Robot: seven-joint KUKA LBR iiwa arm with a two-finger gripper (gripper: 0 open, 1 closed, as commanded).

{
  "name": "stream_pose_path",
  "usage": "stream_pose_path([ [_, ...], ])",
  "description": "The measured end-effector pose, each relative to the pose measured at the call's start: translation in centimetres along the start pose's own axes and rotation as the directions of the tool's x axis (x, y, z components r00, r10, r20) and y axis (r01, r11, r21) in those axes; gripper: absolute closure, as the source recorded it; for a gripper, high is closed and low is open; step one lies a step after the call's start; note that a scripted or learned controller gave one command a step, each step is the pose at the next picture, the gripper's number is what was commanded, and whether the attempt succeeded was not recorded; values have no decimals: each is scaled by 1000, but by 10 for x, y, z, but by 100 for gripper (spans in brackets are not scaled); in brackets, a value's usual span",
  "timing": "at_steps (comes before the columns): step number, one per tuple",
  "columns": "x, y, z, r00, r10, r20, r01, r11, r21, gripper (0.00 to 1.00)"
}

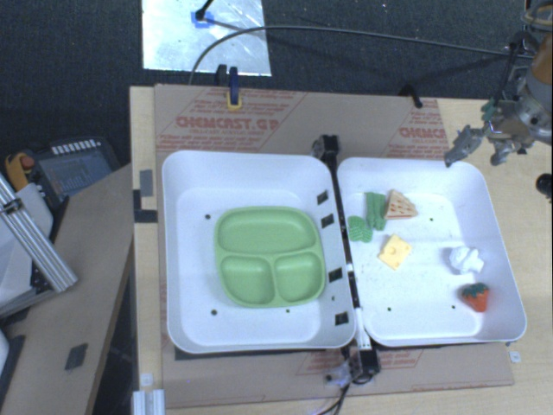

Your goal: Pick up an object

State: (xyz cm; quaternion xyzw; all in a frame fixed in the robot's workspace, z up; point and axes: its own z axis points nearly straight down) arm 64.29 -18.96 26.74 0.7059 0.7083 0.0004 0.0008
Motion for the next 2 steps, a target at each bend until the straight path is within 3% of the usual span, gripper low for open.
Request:
stream_pose_path([
  [2, 0, -4, 105, 1000, 2, -1, -2, 1000, 4, 0],
])
